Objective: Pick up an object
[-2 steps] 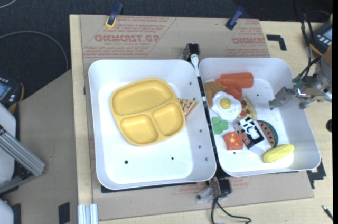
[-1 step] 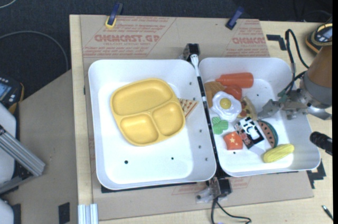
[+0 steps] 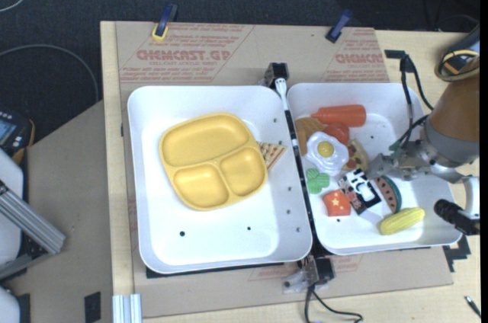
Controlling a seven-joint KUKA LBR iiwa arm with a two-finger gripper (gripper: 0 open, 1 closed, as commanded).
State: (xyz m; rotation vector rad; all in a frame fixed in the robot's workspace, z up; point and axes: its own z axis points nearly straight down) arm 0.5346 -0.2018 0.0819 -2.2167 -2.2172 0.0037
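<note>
The tabletop (image 3: 114, 161) carries two shallow white bins side by side. The left bin (image 3: 152, 222) holds a yellow divided plate (image 3: 212, 160) and a small waffle-patterned wedge (image 3: 271, 153) just beside the plate's right edge. The right bin (image 3: 427, 238) holds a crowd of toy food: an orange carrot-like piece (image 3: 340, 114) near the far wall, a fried egg (image 3: 326, 149) resting on a brown piece (image 3: 308, 131), a green leafy bit (image 3: 316, 180), a small red-orange block (image 3: 336, 203), a black-and-white printed item (image 3: 358, 187), a watermelon slice (image 3: 390, 194) and a yellow corn cob (image 3: 401, 219) near the front wall.

The tool (image 3: 387, 156) sits low over the right side of that bin, near the watermelon slice and the printed item; its tip is too small and dark to read, so I cannot tell how it is set, and nothing is visibly pinched in it.

The step in hand looks like choosing and closing on one item. The pile is tight, with pieces touching or overlapping, so a clean grasp probably favours something at the edge of the cluster: the corn cob or the carrot-like piece stand apart enough to leave room on both sides. Come straight down across the narrow axis, and keep clear of the bin wall.
</note>
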